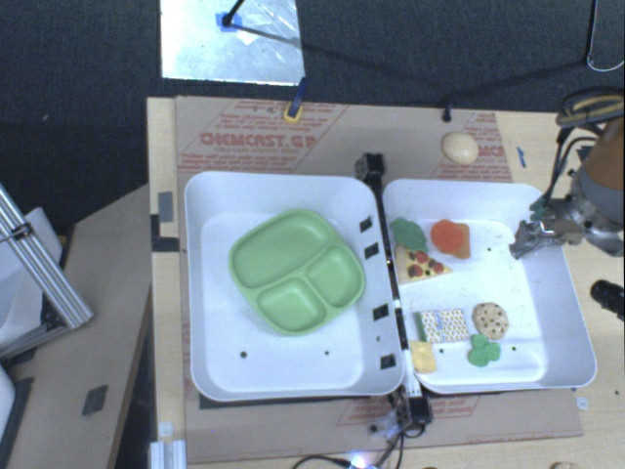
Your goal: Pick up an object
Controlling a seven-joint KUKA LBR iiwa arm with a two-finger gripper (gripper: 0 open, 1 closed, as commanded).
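Note:
The right bin (547,301) holds several small toy foods: a green leafy piece (408,233), an orange-red piece (450,237), a pizza slice (422,264), a white cracker (443,324), a cookie (489,319), a yellow block (424,357) and a small green piece (483,352). My gripper (527,236) hangs over the right bin's upper right part, to the right of the orange-red piece and apart from it. Nothing shows between its fingers.
The left bin (210,291) holds a green divided plate (297,271). A cream egg-shaped object (460,147) lies on the cardboard behind the right bin. A black divider with clips (383,262) runs between the bins. A shiny foil sheet (232,27) lies at the back.

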